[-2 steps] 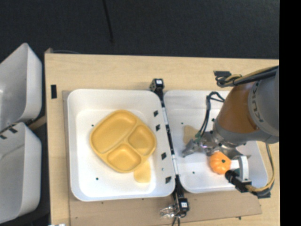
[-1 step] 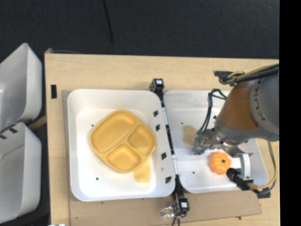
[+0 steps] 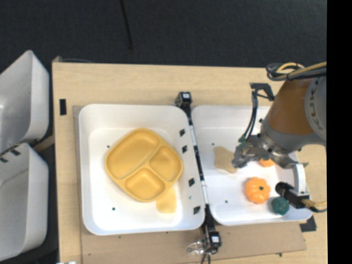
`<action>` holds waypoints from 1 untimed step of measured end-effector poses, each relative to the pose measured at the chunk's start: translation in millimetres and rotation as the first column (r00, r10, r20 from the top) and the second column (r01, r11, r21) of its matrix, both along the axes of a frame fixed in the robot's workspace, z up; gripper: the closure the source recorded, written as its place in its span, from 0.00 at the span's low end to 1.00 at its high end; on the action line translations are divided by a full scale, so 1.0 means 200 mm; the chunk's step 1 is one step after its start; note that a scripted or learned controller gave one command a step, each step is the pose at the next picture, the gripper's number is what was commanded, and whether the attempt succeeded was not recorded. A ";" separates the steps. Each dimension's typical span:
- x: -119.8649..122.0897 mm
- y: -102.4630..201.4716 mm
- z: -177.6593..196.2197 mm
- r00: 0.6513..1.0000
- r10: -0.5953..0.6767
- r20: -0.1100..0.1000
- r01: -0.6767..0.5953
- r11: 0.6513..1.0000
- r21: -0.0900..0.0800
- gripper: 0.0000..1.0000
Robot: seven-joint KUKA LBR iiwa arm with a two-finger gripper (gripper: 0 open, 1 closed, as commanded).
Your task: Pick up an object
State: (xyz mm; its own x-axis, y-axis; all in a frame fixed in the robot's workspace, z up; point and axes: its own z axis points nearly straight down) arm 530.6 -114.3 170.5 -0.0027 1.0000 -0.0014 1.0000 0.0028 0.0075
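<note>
Pale wooden bench point(image 3: 66, 164) carries two white bins; I hang over the right bin point(image 3: 220, 120). My gripper point(image 3: 242, 157) sits low, though I cannot tell how it is set. Just left of me lies a flat tan piece point(image 3: 223, 158), thin and hard to pinch. Below me, the small orange pumpkin point(image 3: 257, 190) looks light, round, maybe slippery; I'd take it across its middle.

wooden bench point(image 3: 66, 158), two white bins point(image 3: 93, 213)
</note>
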 end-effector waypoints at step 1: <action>0.02 0.05 0.27 1.000 0.001 0.000 -0.001 1.000 0.000 1.00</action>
